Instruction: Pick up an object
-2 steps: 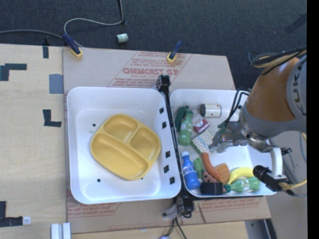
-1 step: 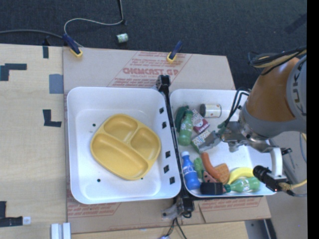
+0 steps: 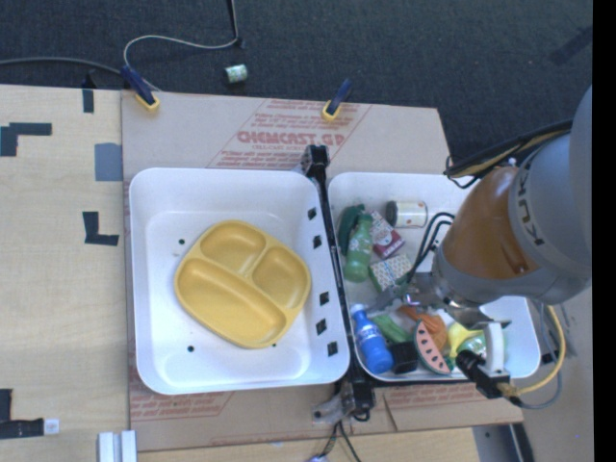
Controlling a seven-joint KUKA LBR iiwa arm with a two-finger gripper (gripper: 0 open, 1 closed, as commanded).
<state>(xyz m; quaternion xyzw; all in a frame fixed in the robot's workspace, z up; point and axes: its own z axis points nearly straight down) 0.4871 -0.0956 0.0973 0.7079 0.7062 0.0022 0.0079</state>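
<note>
Hand (image 3: 416,301) low over right bin's (image 3: 527,354) clutter beneath bent arm (image 3: 500,239), grip state indiscernible.

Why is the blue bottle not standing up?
It is lying down: the blue bottle rests on its side on the right bin's floor among other toys.

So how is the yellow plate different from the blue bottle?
The yellow plate is wide, flat and split into compartments; the blue bottle is small and narrow. The plate is yellow all over, while the bottle is blue with a lighter cap. The plate lies by itself in the left bin; the bottle is crowded among other toys in the right bin, near the arm. Both rest in shallow white bins.
</note>
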